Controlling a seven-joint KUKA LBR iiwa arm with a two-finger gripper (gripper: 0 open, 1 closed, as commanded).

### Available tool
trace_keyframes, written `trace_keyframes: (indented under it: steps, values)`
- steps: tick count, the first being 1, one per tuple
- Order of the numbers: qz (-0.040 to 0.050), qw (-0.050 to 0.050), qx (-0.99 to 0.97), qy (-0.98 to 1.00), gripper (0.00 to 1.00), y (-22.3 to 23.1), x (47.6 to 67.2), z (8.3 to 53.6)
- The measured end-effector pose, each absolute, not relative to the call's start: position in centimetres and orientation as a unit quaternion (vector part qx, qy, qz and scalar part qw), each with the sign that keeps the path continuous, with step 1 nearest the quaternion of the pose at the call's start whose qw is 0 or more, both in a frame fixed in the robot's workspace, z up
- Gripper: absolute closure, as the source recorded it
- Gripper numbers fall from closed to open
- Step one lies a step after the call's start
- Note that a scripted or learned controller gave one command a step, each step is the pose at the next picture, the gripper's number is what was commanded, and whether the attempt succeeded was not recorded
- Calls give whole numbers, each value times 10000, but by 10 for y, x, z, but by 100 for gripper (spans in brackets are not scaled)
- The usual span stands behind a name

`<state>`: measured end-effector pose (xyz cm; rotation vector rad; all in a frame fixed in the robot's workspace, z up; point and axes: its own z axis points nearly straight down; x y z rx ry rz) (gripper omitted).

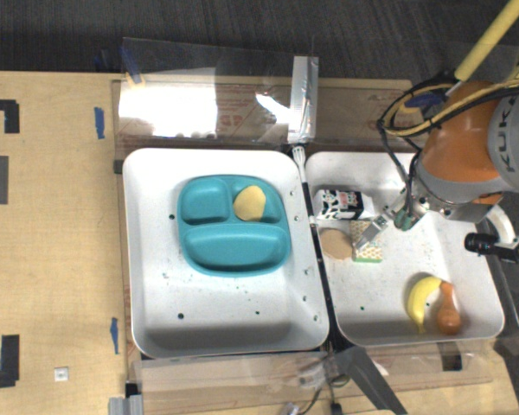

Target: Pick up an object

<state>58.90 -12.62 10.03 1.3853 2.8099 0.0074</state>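
In the right bin (480,328) my gripper (369,234) hangs low at the end of the grey arm with its orange band (457,145). It sits directly over a small green-dotted block (370,252), beside a tan round piece (335,245). Just behind them lies a black-and-white patterned item (339,203). A yellow banana (422,301) and an orange-brown piece (448,309) lie together near the bin's front right. Whether the gripper touches the block cannot be made out.
The left bin (156,301) holds a teal divided plate (233,249) with a yellowish round object (250,203) in its back right compartment. A ridge (316,266) separates the bins. Cables (415,111) loop behind the arm.
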Motion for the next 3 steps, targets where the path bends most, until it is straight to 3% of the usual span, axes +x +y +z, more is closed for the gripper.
trace_keyframes:
  steps: [1,2,3]
  values:
    - [26,34,4452,8954,0,-95,565,87]
    - [35,55,4459,8950,100,-96,568,95]
    - [1,-3,5746,8184,100,-45,616,183]
